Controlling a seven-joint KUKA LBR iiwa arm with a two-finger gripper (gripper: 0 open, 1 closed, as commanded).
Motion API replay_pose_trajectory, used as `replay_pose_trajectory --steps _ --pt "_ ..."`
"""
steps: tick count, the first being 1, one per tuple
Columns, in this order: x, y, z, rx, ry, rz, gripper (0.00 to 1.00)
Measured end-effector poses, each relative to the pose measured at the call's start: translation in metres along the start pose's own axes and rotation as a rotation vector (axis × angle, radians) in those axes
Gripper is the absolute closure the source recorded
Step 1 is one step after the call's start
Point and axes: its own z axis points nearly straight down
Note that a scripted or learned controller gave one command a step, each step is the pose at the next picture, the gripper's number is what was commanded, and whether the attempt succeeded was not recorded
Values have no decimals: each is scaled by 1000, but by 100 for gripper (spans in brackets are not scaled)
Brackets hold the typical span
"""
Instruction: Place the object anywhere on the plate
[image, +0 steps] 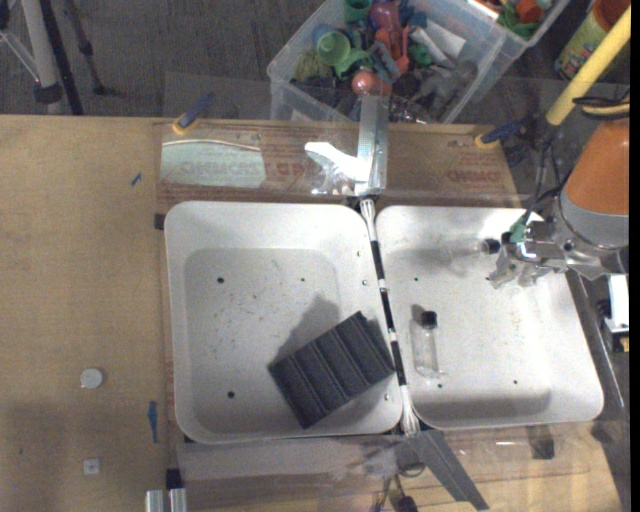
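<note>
Ridged plate (332, 369): dark grey, lay tilted in the left bin (200, 240), well to the gripper's left and nearer the camera.
Clear bottle (427, 343): small, black-capped, lay in the right bin (570, 400), below-left of the gripper, apart from it.
Gripper (505, 262): hovered over the right bin's far side, nothing seen in its grasp; finger opening could not be told.
Clear tub (300, 70): colourful toys, beyond the bins.

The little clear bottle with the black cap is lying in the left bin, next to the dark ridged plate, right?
Not quite. The camera view shows the clear bottle lying in the right bin, alone. The dark ridged plate sits in the left bin, across the divider.
</note>
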Motion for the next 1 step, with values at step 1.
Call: replay_pose_trajectory --steps 1 --pt "80 15 -16 -2 1 -20 100"
